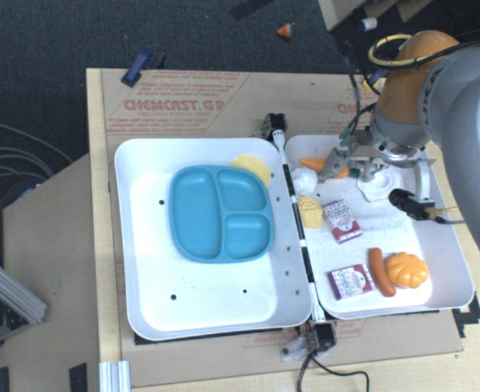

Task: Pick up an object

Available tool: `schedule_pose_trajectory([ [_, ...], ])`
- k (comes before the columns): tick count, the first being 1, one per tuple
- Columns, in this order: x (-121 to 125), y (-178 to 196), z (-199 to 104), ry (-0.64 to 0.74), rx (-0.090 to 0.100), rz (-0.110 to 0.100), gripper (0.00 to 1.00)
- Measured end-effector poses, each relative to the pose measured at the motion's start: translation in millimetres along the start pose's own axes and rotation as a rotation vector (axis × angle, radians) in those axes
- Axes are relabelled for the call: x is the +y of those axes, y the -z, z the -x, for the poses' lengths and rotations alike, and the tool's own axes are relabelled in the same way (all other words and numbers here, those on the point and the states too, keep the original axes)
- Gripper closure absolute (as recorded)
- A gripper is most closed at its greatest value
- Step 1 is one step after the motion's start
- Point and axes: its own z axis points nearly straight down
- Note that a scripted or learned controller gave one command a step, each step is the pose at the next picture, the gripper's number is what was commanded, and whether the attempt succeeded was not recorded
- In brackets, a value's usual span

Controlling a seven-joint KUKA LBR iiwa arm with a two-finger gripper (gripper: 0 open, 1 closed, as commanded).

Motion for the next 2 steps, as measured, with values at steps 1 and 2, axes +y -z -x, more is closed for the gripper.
schedule_pose_trajectory([
  [1, -2, 9, 1, 0.002, -0.002, -0.008, 1.0],
  [2, -42, 150, -38, 0.0, -0.003, 0.022, 1.0],
])
